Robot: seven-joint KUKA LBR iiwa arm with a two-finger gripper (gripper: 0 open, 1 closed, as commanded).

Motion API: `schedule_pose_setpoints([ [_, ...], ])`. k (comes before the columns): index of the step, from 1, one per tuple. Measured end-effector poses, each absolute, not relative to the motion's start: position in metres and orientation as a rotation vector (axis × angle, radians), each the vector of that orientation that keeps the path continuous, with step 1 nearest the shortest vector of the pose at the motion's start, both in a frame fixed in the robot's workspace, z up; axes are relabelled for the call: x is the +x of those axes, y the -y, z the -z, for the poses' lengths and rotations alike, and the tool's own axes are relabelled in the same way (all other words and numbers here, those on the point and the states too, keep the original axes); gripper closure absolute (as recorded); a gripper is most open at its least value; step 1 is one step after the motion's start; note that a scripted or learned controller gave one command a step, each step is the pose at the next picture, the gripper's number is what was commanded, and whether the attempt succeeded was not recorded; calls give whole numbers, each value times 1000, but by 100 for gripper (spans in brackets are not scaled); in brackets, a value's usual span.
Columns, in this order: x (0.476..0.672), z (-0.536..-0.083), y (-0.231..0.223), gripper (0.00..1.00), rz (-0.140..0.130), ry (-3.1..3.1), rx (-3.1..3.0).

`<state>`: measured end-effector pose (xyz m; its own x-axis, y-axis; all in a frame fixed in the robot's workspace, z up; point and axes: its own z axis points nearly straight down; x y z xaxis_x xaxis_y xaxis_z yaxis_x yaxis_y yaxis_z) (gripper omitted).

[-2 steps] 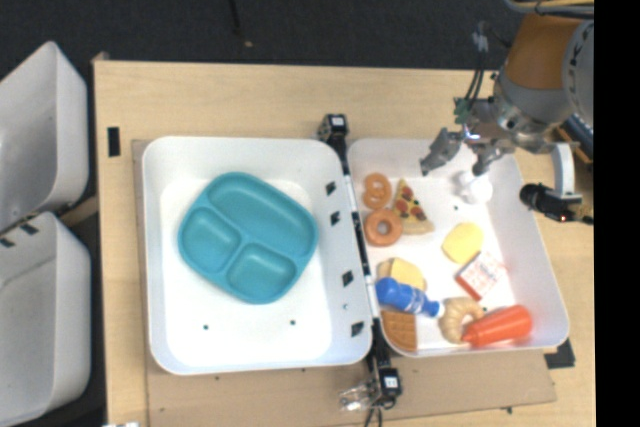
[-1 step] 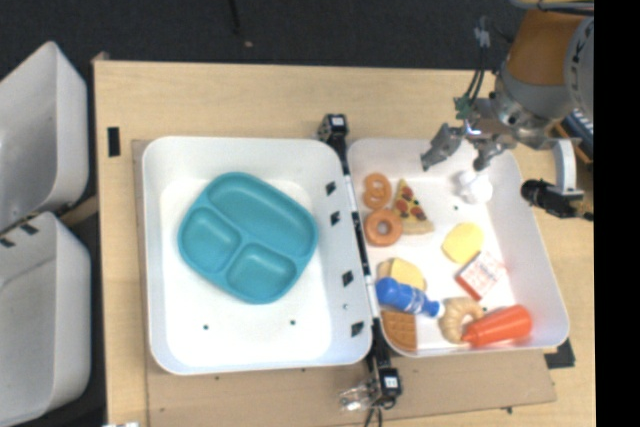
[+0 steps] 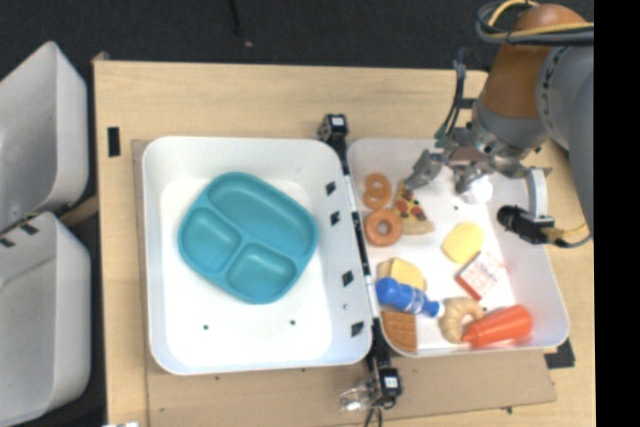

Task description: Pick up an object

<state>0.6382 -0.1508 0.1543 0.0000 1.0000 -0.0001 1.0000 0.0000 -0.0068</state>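
Observation:
My gripper (image 3: 444, 175) hangs over the back of the right bin (image 3: 553, 300), its two grey fingers spread open with only white bin floor between them. Just to its left lie a small orange ring (image 3: 377, 188), a pizza slice (image 3: 412, 212) and a glazed donut (image 3: 383, 228). A yellow lump (image 3: 462, 242) sits in front of the gripper, apart from it. Nearer the front are a red-and-white box (image 3: 481, 275), a yellow wedge (image 3: 404, 272), a blue bottle (image 3: 405, 297), a waffle (image 3: 399, 329), a tan pastry (image 3: 458, 315) and an orange carrot (image 3: 497, 326).
The left bin (image 3: 152, 215) holds a blue divided plate (image 3: 247, 235). A ridge with black clips (image 3: 352, 235) separates the two bins. The grey and orange arm (image 3: 520, 85) comes in from the upper right above the bin's back wall.

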Motion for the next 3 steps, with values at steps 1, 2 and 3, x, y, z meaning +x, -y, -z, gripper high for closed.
schedule_pose_setpoints([
  [1,638,-101,151,0,-2,2216,-2225],
  [2,640,-112,153,100,-2,2218,-2226],
  [3,649,-170,157,100,2,2227,-2222],
])
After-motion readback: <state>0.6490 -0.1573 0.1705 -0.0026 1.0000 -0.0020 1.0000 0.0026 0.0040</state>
